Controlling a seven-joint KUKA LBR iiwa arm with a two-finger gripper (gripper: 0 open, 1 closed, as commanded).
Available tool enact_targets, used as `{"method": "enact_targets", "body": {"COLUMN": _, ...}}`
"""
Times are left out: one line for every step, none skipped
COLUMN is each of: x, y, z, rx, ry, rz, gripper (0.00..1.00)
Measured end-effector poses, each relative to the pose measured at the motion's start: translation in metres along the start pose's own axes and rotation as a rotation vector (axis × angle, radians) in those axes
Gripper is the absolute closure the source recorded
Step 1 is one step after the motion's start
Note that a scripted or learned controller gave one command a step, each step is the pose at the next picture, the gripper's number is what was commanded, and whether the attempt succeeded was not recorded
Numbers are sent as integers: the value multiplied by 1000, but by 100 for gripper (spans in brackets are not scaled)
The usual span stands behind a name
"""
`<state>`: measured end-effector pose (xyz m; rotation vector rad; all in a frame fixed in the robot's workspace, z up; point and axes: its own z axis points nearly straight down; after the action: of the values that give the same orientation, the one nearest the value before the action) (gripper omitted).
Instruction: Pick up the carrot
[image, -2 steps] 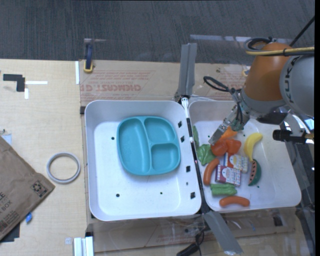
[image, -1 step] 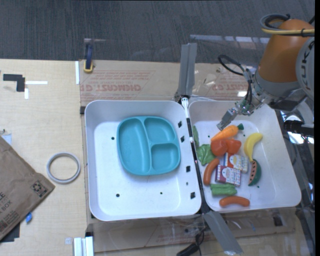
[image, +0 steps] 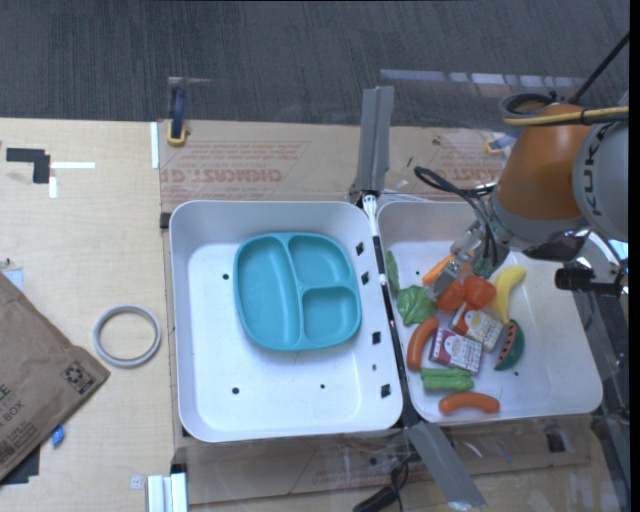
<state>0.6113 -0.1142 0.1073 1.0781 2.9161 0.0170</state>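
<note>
The carrot is a small orange stick lying tilted in the upper left part of the right bin. My gripper hangs low over the bin, right beside the carrot's right end, touching or nearly touching it. Toy food is packed closely around it, and the gripper's tip is partly lost against an orange-red tomato just below.
The right bin also holds a green leafy piece, a banana, two sausages, red packets, a watermelon slice and a pea pod. The left bin holds a teal divided plate. A tape ring lies on the bench.
</note>
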Motion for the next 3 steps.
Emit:
{"method": "enact_targets", "body": {"x": 0, "y": -2, "z": -6, "rx": 4, "ry": 1, "rz": 5, "gripper": 100}}
{"method": "enact_targets", "body": {"x": 20, "y": 50, "z": -104, "rx": 19, "ry": 27, "rz": -128, "gripper": 100}}
{"method": "enact_targets", "body": {"x": 24, "y": 38, "z": -213, "rx": 19, "ry": 24, "rz": -85, "gripper": 100}}
